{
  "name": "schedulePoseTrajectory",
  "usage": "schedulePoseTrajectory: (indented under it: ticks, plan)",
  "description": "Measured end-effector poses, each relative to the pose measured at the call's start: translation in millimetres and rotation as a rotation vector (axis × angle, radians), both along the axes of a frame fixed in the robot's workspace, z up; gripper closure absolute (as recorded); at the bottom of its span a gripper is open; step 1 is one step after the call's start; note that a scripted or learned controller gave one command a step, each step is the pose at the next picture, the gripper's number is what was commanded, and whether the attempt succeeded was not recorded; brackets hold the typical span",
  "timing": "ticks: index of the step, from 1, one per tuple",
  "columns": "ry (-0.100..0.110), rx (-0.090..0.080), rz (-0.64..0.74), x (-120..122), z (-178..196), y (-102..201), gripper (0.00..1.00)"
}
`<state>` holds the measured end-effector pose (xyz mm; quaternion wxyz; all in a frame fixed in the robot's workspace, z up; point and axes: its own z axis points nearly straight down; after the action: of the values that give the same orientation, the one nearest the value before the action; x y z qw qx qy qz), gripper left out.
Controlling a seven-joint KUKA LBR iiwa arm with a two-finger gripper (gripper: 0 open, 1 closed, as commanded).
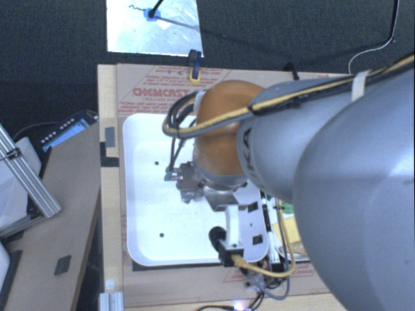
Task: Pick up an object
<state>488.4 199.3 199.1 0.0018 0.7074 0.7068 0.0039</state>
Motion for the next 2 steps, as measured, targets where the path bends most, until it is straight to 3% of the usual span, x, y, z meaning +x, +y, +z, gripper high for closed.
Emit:
schedulePoseTrajectory:
  ticks: [1,2]
  plan:
    - [-0.003,0.003,0.006,-0.1,101.4,4.6,1.0]
    - [-0.002,0.001,0.006,35.5,165.9,9.3,1.0]
